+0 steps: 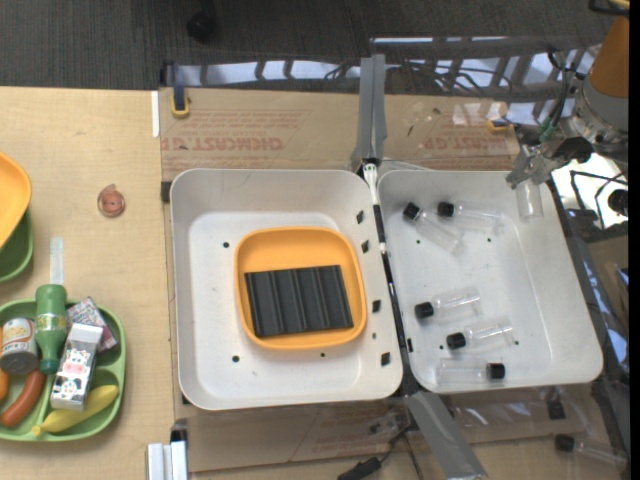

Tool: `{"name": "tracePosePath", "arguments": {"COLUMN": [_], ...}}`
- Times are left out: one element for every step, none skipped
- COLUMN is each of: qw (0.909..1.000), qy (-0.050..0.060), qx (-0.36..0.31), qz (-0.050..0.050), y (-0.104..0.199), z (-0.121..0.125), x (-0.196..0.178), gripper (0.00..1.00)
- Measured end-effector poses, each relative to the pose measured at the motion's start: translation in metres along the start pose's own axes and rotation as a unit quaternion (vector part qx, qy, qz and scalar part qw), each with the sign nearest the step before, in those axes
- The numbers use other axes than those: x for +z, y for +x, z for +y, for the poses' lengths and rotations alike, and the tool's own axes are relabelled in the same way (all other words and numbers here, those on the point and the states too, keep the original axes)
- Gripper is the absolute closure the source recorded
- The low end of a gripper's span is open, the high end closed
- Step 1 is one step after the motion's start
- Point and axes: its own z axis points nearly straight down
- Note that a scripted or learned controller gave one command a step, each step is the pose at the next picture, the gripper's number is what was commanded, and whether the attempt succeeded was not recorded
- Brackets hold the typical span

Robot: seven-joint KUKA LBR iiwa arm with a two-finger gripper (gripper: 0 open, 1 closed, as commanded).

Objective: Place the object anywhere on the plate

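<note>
The left bin (pixel 200 368) carries the plate (pixel 300 245), an orange, square-ish dish lying near its middle, with a dark ribbed insert (pixel 300 301) covering most of its floor. The right bin (pixel 560 298) holds the objects: five clear vials with black caps, scattered. Two lie toward the bin's far left corner (pixel 432 211), one sits by the left wall about midway (pixel 447 304), one lies a little nearer and toward the centre (pixel 480 337), and one rests along the near edge (pixel 470 372).

The arm (pixel 610 73) stands over the far right corner of the right bin, orange band showing at the picture's edge. Its gripper (pixel 528 183) hangs above the bin's far rim; I cannot tell how the jaws stand, and nothing is visibly between them.

Judging from this, the task is at its start: no vial is on the plate, and the pick is not yet made. The next move calls for choosing one vial, probably one of the two nearest the gripper, descending over it with the jaws across its narrow body, and closing squarely. These are small, round and slippery-looking, so one could roll aside.
</note>
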Motion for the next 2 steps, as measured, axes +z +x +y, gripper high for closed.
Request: {"name": "tracePosePath", "arguments": {"qw": [0.9960,0.9898], "qy": [-0.001,0.001], "qx": [-0.090,-0.142], "qz": [-0.001,0.001], "y": [-0.014,-0.019], "z": [-0.002,-0.003], "x": [-0.036,-0.182], "gripper": [1.00,1.00]}}
